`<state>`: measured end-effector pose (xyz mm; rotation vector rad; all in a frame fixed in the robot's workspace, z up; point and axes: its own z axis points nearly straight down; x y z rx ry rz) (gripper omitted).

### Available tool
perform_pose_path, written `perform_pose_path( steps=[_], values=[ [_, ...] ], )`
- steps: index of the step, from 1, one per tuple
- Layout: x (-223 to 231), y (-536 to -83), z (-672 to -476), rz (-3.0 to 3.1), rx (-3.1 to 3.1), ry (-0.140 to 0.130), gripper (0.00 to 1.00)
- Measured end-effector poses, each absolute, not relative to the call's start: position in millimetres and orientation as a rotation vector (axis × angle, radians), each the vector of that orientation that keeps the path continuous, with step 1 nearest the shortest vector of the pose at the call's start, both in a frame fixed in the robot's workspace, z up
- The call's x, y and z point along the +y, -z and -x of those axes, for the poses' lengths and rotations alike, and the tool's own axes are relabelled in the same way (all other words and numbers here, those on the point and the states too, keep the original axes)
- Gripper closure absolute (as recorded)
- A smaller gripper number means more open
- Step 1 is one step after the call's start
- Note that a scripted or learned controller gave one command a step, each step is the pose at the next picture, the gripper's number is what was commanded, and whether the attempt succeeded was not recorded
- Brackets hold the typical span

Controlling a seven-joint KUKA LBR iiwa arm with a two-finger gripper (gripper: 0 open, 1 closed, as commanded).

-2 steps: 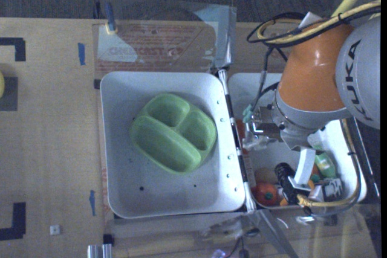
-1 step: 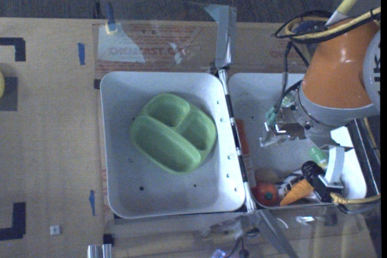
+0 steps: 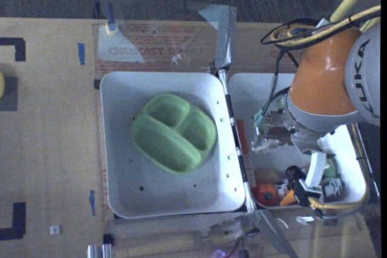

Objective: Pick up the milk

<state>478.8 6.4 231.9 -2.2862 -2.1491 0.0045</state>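
Arm above right bin, green tray in left bin.

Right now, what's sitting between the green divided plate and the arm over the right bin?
In the camera view, only the two bins' adjoining white walls lie between the green plate and the arm; a small reddish strip runs alongside them.

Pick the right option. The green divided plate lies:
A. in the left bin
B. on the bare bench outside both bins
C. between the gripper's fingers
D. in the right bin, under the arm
A: the green divided plate rests on the floor of the left bin, apart from the arm over the right bin.
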Motion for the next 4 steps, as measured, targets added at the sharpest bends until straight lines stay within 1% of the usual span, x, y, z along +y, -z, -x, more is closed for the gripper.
perform_pose_path(
  steps=[1, 2, 3, 4],
  values=[
    [72.0, -249.6, -479.2, 2.336, -2.100, -0.001, 1.00],
    [120.6, -242.3, -478.9, 2.421, -2.002, -0.002, 1.00],
    [121.3, -311.4, -488.9, 2.590, -1.778, -0.003, 1.00],
    [98.8, -283.2, -478.8, 2.546, -1.836, -0.007, 1.00]
  ],
)
